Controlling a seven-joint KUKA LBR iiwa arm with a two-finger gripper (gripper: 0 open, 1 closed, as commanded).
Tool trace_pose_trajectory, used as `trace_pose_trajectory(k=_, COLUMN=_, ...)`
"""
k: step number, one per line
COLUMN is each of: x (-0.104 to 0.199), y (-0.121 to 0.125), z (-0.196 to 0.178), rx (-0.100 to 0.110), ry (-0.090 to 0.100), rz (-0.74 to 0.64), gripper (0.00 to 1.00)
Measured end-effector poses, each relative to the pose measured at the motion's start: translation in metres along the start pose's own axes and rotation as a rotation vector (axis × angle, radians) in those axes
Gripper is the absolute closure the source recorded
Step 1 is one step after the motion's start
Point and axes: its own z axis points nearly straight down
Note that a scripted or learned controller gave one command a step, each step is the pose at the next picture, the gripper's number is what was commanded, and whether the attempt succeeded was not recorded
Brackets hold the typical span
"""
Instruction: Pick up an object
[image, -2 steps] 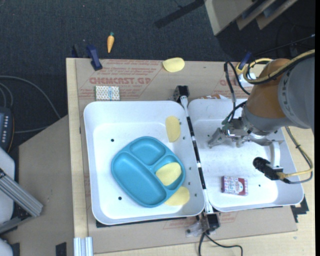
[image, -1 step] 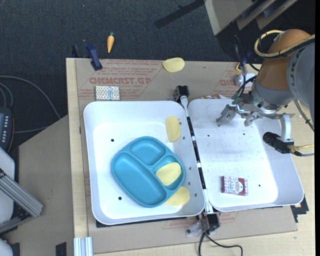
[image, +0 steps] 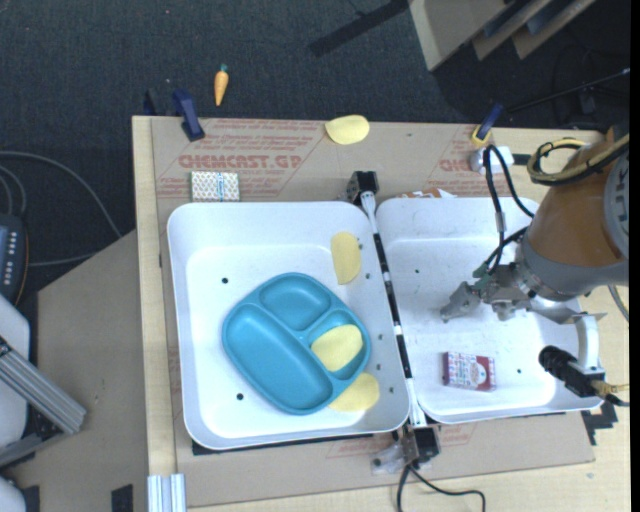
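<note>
Hovering over the right bin (image: 440, 225), the gripper (image: 478, 300) sits above and just left of a small red-and-white packet (image: 468, 370) lying flat on the bin floor; finger state can't be determined, and nothing is visibly held. Left bin (image: 200, 250) holds a blue divided tray (image: 280, 345) w/ yellow pieces (image: 338, 345) in and beside it.

From my remote seat this reads as a robotics lab. The tabletop (image: 260, 160) is a raw board stencilled with a maker's name, with blue clamps (image: 187, 114) at its far edge. Two white bins (image: 190, 235) sit bolted side by side, cables (image: 45, 185) trail over dark carpet (image: 90, 60), and aluminium framing (image: 35, 390) stands at the left.
</note>
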Motion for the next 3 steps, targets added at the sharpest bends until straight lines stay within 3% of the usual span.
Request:
trace_pose_trajectory(k=1, x=0.011, y=-0.045, z=0.030, rx=0.000, ry=0.000, rz=0.000, gripper=0.00)
trace_pose_trajectory(k=2, x=-0.054, y=0.048, z=0.011, rx=-0.003, ry=-0.002, rz=-0.001, gripper=0.00)
trace_pose_trajectory(k=3, x=-0.023, y=-0.045, z=0.049, rx=0.000, ry=0.000, rz=0.000, gripper=0.00)
